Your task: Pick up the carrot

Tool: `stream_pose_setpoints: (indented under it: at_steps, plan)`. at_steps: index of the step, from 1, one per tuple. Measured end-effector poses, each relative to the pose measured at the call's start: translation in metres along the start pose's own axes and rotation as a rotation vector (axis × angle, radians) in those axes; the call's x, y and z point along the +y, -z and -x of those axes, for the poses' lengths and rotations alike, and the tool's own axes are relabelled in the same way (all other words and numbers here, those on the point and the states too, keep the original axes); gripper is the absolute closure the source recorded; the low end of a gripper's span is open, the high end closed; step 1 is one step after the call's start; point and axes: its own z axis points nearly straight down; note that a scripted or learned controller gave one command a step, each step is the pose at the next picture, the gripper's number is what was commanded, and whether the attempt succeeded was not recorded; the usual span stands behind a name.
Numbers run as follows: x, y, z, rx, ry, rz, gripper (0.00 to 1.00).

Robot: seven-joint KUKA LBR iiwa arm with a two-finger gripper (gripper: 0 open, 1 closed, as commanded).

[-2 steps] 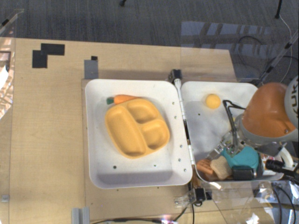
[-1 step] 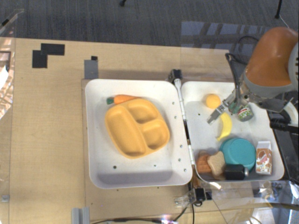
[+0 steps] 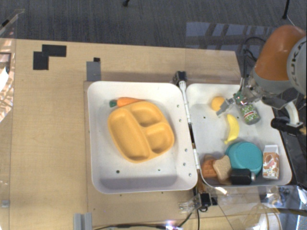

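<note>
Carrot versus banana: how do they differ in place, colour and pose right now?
The carrot is orange, lying roughly level in the left bin against the yellow tray; the banana is yellow, lying nearly upright in the right bin, just below the pincer. Both are loose, ungripped.

Light wood bench (image 3: 48,143) carries 2 shallow white bins: left bin (image 3: 139,178), right bin (image 3: 204,128), touching.

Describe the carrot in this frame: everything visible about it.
The carrot is small and orange with a green top at its left end, toy-like in look. It lies flat, lengthwise left to right, in the left bin, against the far edge of the yellow tray, which seems to hide part of it. Nothing grips it.
</note>
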Motion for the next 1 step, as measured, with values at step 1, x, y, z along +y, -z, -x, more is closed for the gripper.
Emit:
stream_pose_setpoints:
  at_steps: [1]
  plan:
    - [0.0392,-0.0591,0.0152,0.006,0.019,-0.012,0.0]
